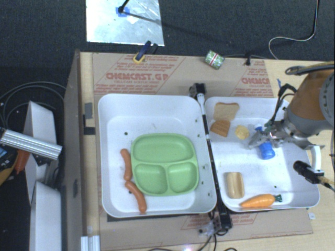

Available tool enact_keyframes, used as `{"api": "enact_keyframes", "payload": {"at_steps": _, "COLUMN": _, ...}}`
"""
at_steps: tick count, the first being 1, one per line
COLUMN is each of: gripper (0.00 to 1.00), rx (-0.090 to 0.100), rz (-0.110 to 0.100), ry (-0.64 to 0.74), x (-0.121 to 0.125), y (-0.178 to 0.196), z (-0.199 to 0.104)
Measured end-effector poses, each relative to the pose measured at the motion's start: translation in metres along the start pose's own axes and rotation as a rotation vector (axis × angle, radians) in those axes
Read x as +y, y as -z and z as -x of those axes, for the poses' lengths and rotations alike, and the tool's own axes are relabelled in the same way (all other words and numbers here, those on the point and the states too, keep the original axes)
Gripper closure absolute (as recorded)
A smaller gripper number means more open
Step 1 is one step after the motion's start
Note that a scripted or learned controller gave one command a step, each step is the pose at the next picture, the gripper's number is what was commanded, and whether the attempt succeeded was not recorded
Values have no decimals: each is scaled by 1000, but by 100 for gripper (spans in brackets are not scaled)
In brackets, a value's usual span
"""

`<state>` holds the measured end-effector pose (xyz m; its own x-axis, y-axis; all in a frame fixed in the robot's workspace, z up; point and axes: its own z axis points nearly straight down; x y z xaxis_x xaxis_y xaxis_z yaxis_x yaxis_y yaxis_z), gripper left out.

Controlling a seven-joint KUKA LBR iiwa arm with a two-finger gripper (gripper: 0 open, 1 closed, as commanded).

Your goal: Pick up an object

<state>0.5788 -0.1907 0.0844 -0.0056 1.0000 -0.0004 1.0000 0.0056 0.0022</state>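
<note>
While the arm (313,101) reaches in from the right across the tabletop (157,69), its grey body and orange band sit over the far right corner of the right bin (301,200), wrist angled down and toward the bin's middle. Left bin (112,140) carries a green divided plate (165,163) with two sausages (125,164) lying just beside its left edge. Right bin holds a toast slice (226,110) with a brown block (220,127) touching its near edge, a tan bread-like piece (234,184), a carrot (257,201) along the near wall, a small yellow piece (241,133), and a blue object (267,151). The tool (264,138) hangs directly over the blue object, touching or nearly so; whether its fingers are spread or pressed together cannot be told, and nothing is visibly pinched between them. Judgement: the blue object is the likely target, sitting mid-bin, just right of the yellow piece and apart from the walls. It looks small, rigid, light, probably smooth plastic, so prone to slip or roll; best taken across its narrow sides, low down, fingers square to it. Grasp not yet confirmed.
</note>
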Motion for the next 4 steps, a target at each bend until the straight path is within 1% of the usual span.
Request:
{"api": "enact_keyframes", "payload": {"at_steps": 1, "gripper": 0, "rx": 0, "rz": -2, "ry": -4, "x": -19, "y": 0, "z": -9}}
{"api": "enact_keyframes", "payload": {"at_steps": 2, "gripper": 100, "rx": 0, "rz": 1, "ry": -3, "x": -18, "y": 10, "z": -8}}
{"api": "enact_keyframes", "payload": {"at_steps": 3, "gripper": 100, "rx": 2, "rz": -5, "ry": -2, "x": 15, "y": -1, "z": -93}}
{"api": "enact_keyframes", "payload": {"at_steps": 4, "gripper": 100, "rx": 2, "rz": 3, "ry": 0, "x": 44, "y": 101, "z": -161}}
